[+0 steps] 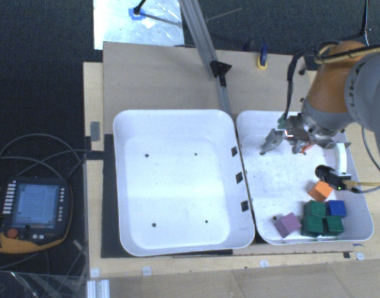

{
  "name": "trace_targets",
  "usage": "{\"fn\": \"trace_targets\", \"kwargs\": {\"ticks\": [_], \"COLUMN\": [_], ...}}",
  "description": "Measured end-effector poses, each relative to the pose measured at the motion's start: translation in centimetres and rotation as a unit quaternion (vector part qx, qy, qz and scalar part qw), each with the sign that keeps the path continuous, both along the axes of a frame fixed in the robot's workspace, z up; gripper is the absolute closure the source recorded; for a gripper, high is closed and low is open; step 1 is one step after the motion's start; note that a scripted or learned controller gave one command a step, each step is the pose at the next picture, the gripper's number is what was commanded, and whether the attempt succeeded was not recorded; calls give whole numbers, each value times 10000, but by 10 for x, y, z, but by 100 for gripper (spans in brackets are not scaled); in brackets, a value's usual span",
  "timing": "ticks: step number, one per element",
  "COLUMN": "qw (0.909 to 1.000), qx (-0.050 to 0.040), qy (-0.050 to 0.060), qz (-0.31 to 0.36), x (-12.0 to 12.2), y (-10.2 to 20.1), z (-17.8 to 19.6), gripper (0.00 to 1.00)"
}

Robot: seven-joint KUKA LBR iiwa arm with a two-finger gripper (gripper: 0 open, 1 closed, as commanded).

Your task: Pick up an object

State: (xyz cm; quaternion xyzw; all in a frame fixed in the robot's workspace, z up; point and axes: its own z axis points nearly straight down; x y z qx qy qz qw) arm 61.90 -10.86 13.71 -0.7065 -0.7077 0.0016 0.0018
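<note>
From above, the end effector (272, 143) hangs over the right bin's (264, 185) upper part, its grip unreadable, well apart from the orange block (321, 190), blue block (336, 208), green blocks (315, 218) and purple block (288, 224) clustered in that bin's lower right corner.

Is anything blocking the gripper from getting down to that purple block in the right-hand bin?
Nothing visible does. The gripper hangs over the upper part of the right bin, and bare white floor lies between it and the purple block. The green blocks sit beside it, to the right.
</note>
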Motion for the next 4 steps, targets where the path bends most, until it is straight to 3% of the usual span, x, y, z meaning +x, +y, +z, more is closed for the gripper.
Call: {"fn": "trace_targets", "kwargs": {"ticks": [1,2,4], "qw": [10000,10000,10000], "qx": [-1,0,-6], "qy": [-8,-44,-62], "qz": [3,14,15], "x": [0,2,11], "y": [0,0,-1], "z": [-49,-35,75], "gripper": [0,100,100]}}
